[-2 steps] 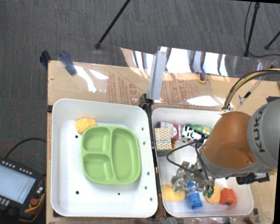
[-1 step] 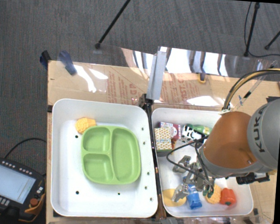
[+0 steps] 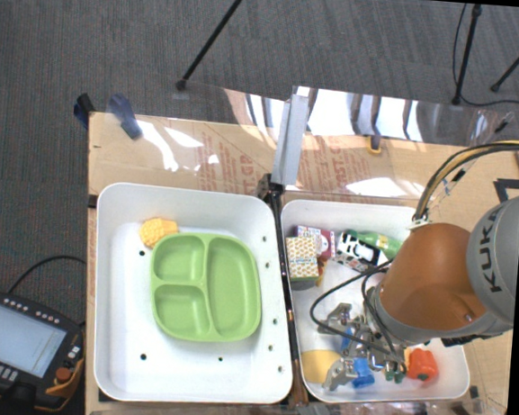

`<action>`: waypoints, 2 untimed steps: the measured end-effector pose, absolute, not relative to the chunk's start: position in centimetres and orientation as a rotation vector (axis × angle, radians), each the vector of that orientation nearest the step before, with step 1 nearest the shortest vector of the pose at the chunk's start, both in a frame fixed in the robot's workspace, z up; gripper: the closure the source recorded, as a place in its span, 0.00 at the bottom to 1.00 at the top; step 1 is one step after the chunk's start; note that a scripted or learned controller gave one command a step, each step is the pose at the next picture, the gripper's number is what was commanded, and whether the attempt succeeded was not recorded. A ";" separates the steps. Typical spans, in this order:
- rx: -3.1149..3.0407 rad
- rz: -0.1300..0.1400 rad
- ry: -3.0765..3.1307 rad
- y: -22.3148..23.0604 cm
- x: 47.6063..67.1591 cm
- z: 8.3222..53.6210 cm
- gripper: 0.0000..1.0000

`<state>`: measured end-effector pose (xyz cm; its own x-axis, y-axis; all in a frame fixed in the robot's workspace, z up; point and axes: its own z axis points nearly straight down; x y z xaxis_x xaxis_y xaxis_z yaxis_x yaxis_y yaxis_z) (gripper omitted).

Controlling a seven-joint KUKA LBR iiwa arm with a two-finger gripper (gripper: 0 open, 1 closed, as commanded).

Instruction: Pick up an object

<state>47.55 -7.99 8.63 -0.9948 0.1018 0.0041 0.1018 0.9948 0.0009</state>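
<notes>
My gripper [image 3: 353, 350] reaches down into the right bin [image 3: 447, 390], near its front edge. The orange wrist band [image 3: 429, 280] above it hides much of the bin's middle. Just under the gripper lie a small blue object [image 3: 363, 376] and a yellow piece [image 3: 318, 364]. An orange object [image 3: 422, 364] sits to its right. Farther back in the bin are a patterned box [image 3: 302, 258], a second small box [image 3: 315, 240] and a green bottle with a black-and-white label [image 3: 369, 246].
The left bin [image 3: 114, 325] holds a green divided plate [image 3: 206, 286] and a yellow waffle-like piece [image 3: 155, 231] at its back left. A pendant with a screen [image 3: 17, 344] lies at the bench's left. A metal post [image 3: 291, 137] stands behind the bins.
</notes>
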 end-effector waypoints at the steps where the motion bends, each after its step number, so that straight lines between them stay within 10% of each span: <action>1: -0.152 -0.003 -3.133 -7.8 47.6 9.5 1.00; 2: -0.635 -0.002 -3.073 -8.2 47.5 8.7 1.00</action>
<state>47.52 -8.20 8.73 -0.9181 0.3963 0.0044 0.3963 0.9181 0.0006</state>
